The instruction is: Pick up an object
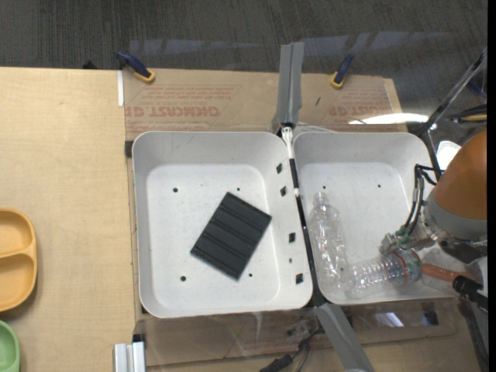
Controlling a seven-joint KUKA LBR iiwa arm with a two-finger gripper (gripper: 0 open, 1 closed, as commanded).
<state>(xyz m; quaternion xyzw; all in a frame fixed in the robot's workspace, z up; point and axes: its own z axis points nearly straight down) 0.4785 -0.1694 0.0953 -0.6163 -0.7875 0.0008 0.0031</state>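
Observation:
A black ribbed rectangular pad [231, 235] lies at a slant in the middle of the left bin [155, 208]. Two clear plastic bottles lie in the right bin [364, 161]: one bottle [326, 231] runs along the bin's left wall, and the other bottle [376, 274] lies along the front wall with its neck pointing right. My gripper [397, 243] hangs low over the right bin's front right part, just above the neck end of the second bottle. The grey wrist and orange band [467, 178] rise behind it and hide the bin's right wall.
A thin reddish rod [440, 271] lies beside the bottle neck at the bin's front right. Cardboard [201, 103] held by clamps lies behind the bins. A yellow divided tray [14, 258] and a green dish [6, 349] sit at the far left on the wooden bench.

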